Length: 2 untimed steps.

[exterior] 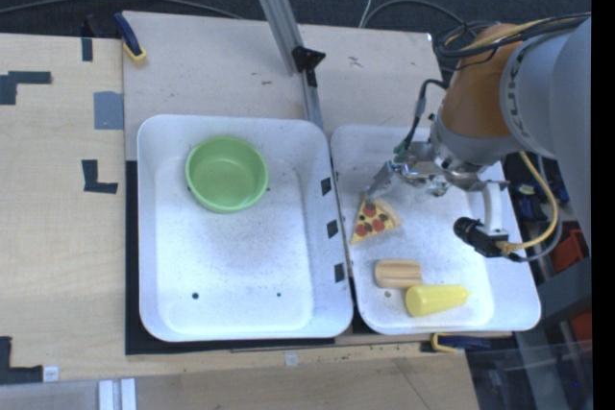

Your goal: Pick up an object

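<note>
Your nearest candidate is the pizza slice (373, 219), lying flat in the right bin (509, 302) toward its 9 o'clock wall, crust end pointing to about 7 o'clock. At roughly 5 o'clock from it you see a tan cylinder (397, 274) on its side, and just beyond that, near the bin's 6 o'clock rim, a yellow cone-like piece (435, 300), close to the cylinder though you cannot tell if they touch. Your end effector (394, 171) hangs over the right bin at about 1 o'clock from the pizza slice, near it but apart; its fingers are too blurred against the white floor for you to tell how far they are spread, and nothing shows between them. The grey arm with its orange band (480, 96) comes in from 3 o'clock. In the left bin (154, 235) a green bowl (227, 173) sits upright toward 11 o'clock. Both bins rest side by side on the worktop (58, 206).
</note>
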{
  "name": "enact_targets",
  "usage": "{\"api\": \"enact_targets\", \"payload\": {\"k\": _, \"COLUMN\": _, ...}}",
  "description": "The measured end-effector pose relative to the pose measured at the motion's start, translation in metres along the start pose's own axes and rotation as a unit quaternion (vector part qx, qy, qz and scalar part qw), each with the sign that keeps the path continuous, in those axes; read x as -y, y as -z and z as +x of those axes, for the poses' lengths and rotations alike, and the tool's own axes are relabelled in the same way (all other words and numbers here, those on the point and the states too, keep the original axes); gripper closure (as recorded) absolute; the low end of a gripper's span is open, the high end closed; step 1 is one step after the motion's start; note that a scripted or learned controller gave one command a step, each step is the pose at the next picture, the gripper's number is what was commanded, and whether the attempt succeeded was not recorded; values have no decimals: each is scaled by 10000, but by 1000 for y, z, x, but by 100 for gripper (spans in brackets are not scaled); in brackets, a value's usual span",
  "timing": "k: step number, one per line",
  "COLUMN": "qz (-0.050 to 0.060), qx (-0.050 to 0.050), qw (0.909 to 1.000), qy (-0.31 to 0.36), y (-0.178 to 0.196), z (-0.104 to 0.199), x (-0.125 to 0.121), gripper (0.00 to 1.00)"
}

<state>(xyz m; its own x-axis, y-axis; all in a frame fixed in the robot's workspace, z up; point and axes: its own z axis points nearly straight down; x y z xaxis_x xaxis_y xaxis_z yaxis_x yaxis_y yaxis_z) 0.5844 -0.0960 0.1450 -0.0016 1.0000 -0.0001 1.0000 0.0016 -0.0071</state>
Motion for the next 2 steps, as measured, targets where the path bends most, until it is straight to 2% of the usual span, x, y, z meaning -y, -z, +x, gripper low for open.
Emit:
{"api": "enact_targets", "payload": {"k": 1, "qz": 5, "qx": -2, "qw": 10000, "qy": -2, "y": -54, "z": 1, "x": 2, "gripper": 0}}
{"api": "enact_targets", "payload": {"k": 2, "qz": -17, "qx": -6, "qw": 10000, "qy": 7, "y": -41, "z": 2, "x": 0, "gripper": 100}}
